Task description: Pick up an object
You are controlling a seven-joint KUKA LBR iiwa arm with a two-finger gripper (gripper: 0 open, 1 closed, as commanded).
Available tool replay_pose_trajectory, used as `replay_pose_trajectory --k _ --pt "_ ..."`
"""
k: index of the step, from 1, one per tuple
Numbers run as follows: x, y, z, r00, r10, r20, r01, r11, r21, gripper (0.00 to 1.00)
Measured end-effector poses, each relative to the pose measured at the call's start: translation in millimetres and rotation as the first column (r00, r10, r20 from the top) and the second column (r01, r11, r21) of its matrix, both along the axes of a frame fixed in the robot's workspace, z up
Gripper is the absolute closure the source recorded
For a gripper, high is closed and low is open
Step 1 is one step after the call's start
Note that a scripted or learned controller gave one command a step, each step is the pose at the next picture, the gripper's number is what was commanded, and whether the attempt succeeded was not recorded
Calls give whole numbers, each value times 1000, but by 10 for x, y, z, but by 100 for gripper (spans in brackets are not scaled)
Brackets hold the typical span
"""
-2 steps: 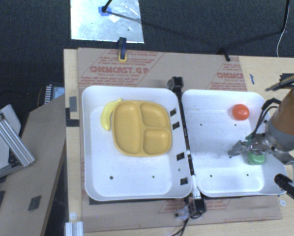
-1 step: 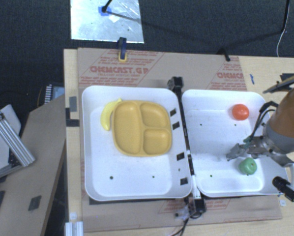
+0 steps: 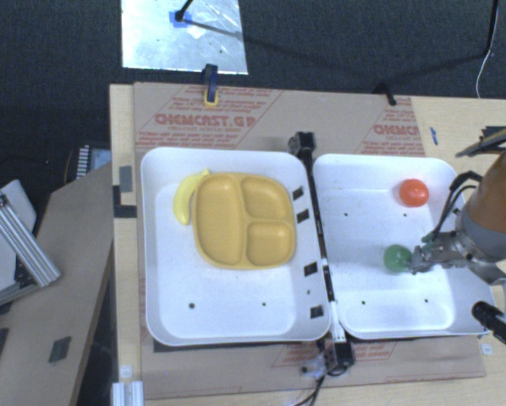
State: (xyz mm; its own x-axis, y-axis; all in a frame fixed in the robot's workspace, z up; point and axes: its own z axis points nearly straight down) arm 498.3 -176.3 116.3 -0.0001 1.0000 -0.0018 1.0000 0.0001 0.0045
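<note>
Over in the left bin [image 3: 164,311] we've just got the yellow divided plate [image 3: 240,220] with a banana [image 3: 184,197] tucked against its left edge. In the right bin [image 3: 363,311], the green ball [image 3: 396,258] sits touching the gripper [image 3: 422,259], orange ball [image 3: 414,193] apart behind. Can't tell how the tool's set. We'd centre on green before lifting, since it'll probably roll.

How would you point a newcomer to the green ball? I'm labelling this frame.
Look in the right-hand white bin. The green ball lies near its middle, right at the gripper. Its only neighbour there is an orange ball, farther back.
</note>
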Motion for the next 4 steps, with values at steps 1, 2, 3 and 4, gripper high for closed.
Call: replay_pose_trajectory --k 1,2,3,4 --pt "30 88 591 1000 6 3 -6 1000 0 100" --pt "67 116 1030 1000 6 2 -6 1000 0 100" --pt "86 113 1570 1000 6 3 -6 1000 -1 100" --pt "223 547 1582 1000 9 -1 -9 1000 2 100"
